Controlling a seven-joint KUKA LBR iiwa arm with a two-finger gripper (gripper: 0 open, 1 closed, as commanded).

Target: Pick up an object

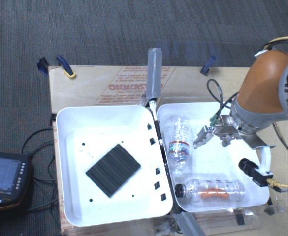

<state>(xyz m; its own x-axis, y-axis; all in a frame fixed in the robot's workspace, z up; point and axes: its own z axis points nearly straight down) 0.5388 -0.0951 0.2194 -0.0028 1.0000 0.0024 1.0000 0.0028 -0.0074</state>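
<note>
Hand: the hand hovers over the right bin, fingers spread wide, gripping nothing.
Upright-lying bottle: a clear water bottle lies near the right bin's left wall, just left of the hand.
Second bottle: another clear bottle lies along the right bin's front edge.
Left bin: the left bin carries a dark ridged slab at its middle.
Worktop: the worktop bears both bins.

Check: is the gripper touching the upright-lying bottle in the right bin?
Apart. The camera view shows white bin floor between the gripper and the bottle.
</note>
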